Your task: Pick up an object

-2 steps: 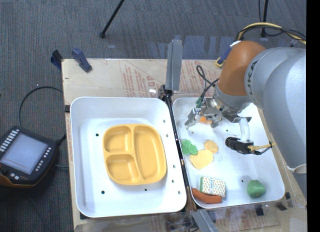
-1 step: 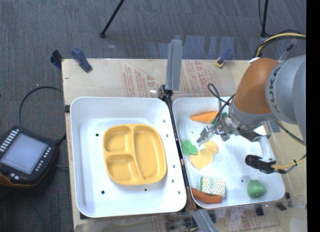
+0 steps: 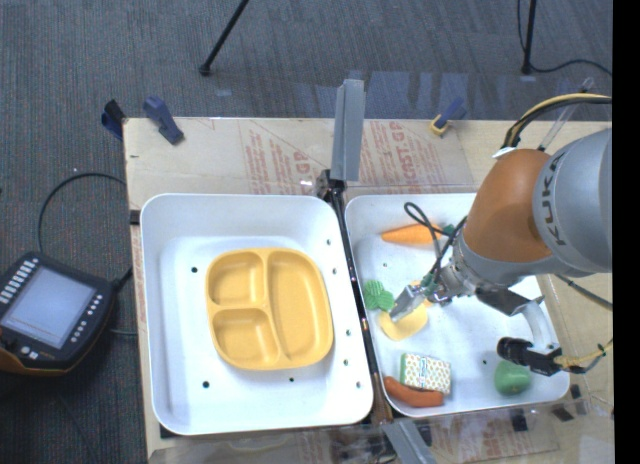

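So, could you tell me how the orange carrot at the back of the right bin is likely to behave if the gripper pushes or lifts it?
The carrot tapers and looks rounded, so a push would probably roll or swing it. Its surface looks smooth like a plastic toy, so it is likely light and might slip between fingers. It lies apart from the gripper, near the bin wall.

bins point(image 3: 165, 252): smooth white plastic | tray point(image 3: 268, 308): matt yellow plastic | surface point(image 3: 250, 157): printed cardboard | floor point(image 3: 120, 22): grey ribbed carpet | arm point(image 3: 575, 202): glossy grey shell, orange band
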`<state>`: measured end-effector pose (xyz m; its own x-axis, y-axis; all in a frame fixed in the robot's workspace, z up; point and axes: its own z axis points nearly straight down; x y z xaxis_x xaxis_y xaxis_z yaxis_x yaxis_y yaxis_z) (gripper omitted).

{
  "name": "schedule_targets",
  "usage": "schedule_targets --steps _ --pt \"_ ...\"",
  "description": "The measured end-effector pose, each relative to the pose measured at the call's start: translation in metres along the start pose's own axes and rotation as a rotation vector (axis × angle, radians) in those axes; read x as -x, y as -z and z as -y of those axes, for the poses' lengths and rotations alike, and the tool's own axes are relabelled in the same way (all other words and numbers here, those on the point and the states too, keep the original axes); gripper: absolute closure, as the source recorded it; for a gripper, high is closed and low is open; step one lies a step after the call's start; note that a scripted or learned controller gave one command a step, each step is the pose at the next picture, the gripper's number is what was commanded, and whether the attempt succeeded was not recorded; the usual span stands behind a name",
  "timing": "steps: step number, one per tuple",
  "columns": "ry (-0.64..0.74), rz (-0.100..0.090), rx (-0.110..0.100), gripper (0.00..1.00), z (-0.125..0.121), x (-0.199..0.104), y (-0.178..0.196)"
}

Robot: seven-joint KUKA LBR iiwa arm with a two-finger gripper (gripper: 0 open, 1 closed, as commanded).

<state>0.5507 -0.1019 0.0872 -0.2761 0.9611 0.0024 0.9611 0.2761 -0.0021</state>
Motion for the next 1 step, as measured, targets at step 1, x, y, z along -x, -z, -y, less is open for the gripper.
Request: schedule_targets --steps 1 --pt "-0.007 -0.001 0.000 1.00 0.0005 0.0013 0.0092"
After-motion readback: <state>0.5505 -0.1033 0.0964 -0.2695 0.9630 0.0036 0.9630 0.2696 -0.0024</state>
